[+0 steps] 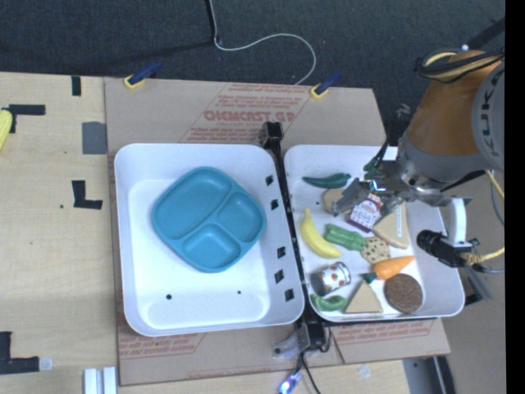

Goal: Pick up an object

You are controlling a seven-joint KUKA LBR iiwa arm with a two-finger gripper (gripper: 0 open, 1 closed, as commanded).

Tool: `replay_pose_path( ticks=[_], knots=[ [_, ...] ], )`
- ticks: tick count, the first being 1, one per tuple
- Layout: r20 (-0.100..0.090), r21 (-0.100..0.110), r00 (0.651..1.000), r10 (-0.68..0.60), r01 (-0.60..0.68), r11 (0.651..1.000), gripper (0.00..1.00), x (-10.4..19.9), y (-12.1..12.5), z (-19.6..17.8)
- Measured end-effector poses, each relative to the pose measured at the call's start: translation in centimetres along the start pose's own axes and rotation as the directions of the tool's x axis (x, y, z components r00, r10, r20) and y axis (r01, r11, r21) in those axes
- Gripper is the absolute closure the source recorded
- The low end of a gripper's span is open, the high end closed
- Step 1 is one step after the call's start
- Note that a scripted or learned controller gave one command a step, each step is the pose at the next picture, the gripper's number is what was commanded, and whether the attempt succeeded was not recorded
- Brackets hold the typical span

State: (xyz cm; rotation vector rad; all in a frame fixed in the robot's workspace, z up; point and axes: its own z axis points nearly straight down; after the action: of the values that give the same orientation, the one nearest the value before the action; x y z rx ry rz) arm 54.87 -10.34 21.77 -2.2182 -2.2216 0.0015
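Over the right shallow white bin [449, 302], a grey two-finger gripper [365, 191] on the grey and orange arm [447, 130]. Jaws spread open, nothing between them. Just under and beside the fingertips, a small purple and white packet [364, 213], close but not gripped. Near it a yellow toy banana [312, 235], green pickle [344, 238] and orange carrot [392, 266]. In the left white bin [131, 220], a blue divided plate [208, 217]

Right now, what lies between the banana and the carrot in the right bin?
In the camera view, a green pickle-like piece and a speckled cookie lie between the banana and the carrot.
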Motion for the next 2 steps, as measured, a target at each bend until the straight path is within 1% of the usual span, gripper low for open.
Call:
replay_pose_path(
  ticks=[1,2],
  knots=[
    [-0.001,0.004,1.0,-0.004,0.004,1.0,0.0,5.8,-1.7,2.8],
    [0.0,0.005,1.0,0.001,-0.001,1.0,0.0,7.4,-6.8,3.5]
  ],
)
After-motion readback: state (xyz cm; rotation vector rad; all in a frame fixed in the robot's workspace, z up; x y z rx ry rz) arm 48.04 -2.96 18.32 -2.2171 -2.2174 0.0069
